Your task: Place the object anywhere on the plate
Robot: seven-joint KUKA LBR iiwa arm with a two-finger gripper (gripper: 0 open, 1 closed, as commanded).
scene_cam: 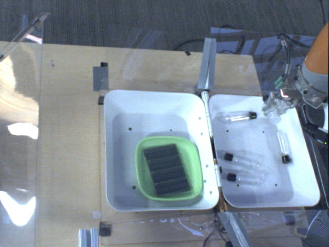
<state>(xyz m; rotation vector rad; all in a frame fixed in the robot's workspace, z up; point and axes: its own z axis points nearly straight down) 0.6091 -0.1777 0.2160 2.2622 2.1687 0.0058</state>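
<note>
Two white bins sit side by side on the bench. The left bin [118, 138] holds a green plate [141, 161] with a dark ribbed block [165, 169] lying on it. The right bin [303, 184] holds four clear vials with black caps: one [237, 117] at the far side, one [283, 145] by the right wall, and two [241, 160] [247, 178] nearer the middle. The gripper [277, 103] hovers over the right bin's far right corner; it is blurred, so I cannot tell how it is set.
</note>
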